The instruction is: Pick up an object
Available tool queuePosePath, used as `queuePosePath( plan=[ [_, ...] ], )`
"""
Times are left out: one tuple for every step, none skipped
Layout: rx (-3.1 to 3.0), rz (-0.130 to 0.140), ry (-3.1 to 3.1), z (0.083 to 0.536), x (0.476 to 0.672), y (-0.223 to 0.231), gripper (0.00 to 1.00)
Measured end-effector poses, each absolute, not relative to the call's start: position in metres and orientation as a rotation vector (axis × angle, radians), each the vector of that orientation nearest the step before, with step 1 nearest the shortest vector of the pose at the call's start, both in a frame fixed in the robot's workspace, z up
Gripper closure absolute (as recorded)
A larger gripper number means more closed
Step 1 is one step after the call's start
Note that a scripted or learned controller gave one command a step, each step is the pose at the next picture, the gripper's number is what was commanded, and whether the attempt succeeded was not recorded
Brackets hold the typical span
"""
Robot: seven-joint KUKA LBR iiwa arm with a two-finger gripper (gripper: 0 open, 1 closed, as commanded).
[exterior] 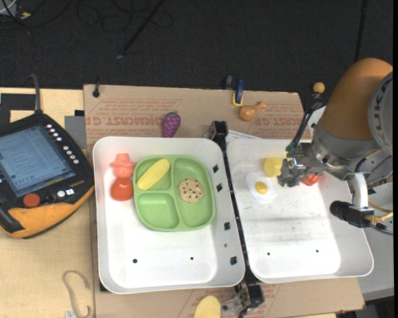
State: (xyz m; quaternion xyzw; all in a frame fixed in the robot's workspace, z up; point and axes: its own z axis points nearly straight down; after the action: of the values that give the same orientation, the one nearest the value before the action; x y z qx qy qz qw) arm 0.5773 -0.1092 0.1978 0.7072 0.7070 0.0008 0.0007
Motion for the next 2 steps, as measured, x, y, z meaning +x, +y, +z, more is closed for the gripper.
queuePosePath(
  plan=[
    [2.221,0.002,2.221,0.229,0.578,-0.111,1.00],
    [2.223,-0.003,2.228,0.219,0.555,-0.059,1.00]
  ],
)
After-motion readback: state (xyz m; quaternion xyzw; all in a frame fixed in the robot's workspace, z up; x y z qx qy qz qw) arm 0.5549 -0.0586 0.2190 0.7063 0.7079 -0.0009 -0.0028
